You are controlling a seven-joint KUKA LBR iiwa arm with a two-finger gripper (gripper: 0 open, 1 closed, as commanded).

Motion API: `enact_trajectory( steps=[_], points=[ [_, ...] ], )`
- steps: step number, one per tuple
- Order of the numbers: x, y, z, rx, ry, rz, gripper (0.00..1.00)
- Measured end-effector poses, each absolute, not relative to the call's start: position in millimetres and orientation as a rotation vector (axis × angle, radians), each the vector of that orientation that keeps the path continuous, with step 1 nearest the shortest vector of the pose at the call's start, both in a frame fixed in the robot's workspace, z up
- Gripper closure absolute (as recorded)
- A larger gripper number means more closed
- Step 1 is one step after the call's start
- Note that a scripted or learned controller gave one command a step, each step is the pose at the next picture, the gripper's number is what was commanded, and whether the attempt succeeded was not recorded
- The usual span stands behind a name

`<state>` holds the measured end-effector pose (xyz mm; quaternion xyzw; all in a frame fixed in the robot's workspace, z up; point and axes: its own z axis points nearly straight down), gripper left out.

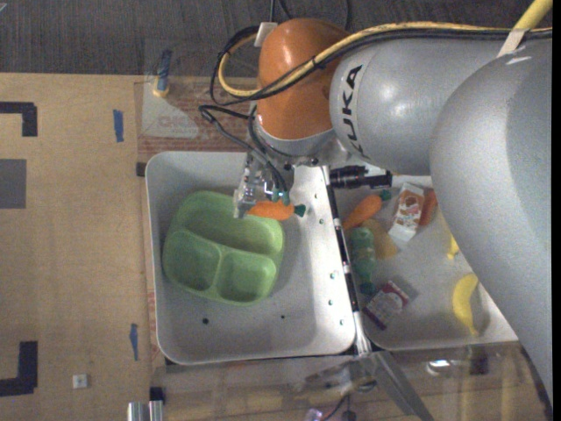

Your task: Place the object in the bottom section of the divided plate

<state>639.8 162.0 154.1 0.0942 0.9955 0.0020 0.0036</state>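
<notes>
The gripper [255,193] hangs over the upper right edge of the green divided plate [223,248], which sits in the left white bin [263,331]. A toy carrot [272,210] lies right at the gripper's tip, just below and to the right of the metal fingers [248,189]. The carrot appears to touch the fingers at its orange end, but whether they are clamped on it or merely resting against it cannot be told from this view, and whether they are spread or closed is likewise unclear.

The carrot's long axis runs nearly level across the view, left to right. Its orange body points left toward the gripper, and its small green top [300,209] points right, toward the wall between the two bins. It sits above the plate's upper right rim, over the large section rather than the two smaller sections nearer the bottom of the view.

The arm [412,112] reaches in from the right, with its orange band [294,77] directly above the gripper. The right bin [412,338] holds a second carrot [364,210], a small carton [408,213], a green item [362,253], a wrapped packet [387,303] and a banana [465,301]. Both bins stand on the wooden table [70,261].
</notes>
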Motion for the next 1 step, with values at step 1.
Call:
enact_trajectory(
  steps=[1],
  points=[
    [639.9, 161.9, 154.2, 0.296, 3.12, 0.007, 0.0]
  ],
)
